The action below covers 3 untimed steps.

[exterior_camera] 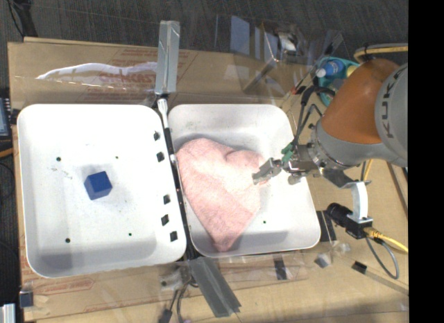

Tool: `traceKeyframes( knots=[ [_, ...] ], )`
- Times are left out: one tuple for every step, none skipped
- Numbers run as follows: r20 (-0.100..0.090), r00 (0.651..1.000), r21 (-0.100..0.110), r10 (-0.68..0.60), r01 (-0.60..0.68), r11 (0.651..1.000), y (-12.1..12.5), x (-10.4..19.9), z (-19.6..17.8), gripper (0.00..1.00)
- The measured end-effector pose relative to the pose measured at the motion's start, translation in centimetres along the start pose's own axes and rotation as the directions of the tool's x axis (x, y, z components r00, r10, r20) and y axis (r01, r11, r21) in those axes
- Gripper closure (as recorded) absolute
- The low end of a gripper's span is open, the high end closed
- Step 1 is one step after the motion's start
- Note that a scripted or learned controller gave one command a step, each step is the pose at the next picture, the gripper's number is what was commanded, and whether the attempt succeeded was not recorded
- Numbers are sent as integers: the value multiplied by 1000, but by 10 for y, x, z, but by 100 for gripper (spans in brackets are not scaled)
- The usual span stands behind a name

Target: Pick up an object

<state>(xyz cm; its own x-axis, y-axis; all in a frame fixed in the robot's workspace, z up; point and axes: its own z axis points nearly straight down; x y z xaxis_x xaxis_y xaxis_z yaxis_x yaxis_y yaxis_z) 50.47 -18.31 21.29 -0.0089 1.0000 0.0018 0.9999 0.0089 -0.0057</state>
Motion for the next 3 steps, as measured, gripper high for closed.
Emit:
traceKeyframes(
  knots=[
    [2,997,-2,-81,81,997,49,10,5,0],
    [3,1000,-4,16,-16,1000,55,9,1,0],
    [2,991,-6,-135,135,991,90,3,120,0]
  ],
)
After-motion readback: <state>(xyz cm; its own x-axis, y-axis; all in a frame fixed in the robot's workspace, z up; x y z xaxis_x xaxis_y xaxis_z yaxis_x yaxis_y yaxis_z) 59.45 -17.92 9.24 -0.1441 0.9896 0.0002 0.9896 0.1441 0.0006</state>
